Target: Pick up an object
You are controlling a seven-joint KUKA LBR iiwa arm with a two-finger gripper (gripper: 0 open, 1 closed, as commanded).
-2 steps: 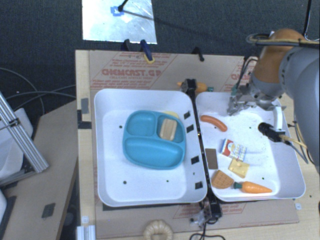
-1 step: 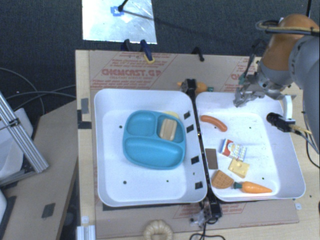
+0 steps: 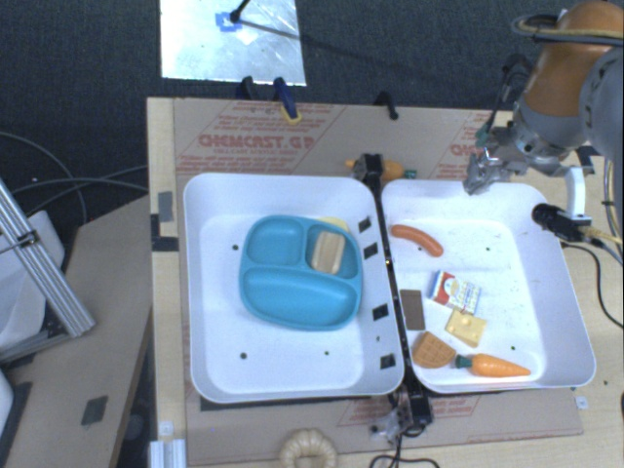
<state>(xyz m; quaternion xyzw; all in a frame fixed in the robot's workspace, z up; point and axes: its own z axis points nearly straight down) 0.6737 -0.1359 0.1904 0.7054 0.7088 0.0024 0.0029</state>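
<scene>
Gripper: my gripper [image 3: 480, 178] hangs over the far rim of the right bin [image 3: 556, 305]; I cannot tell how it is set, and I see nothing in it.
Targets: sausage [image 3: 417, 239] nearest me; box [image 3: 455, 292], cheese [image 3: 466, 328], bread [image 3: 433, 350], carrot [image 3: 495, 365] and a dark bar [image 3: 412, 309] lie toward the near side, well apart from me.
Left bin: blue tray [image 3: 292, 291] carrying a bread slice [image 3: 328, 252].
Risk: the sausage is round and may roll out of a pinch; box and cheese nearly touch, so I might nudge one while closing on the other.
Risk: a descent from here would probably hit the rim.
Surface: smooth white plastic, likely slippery.
Room: cardboard [image 3: 253, 139] beneath the bins, dark carpet [image 3: 78, 57] beyond.
</scene>
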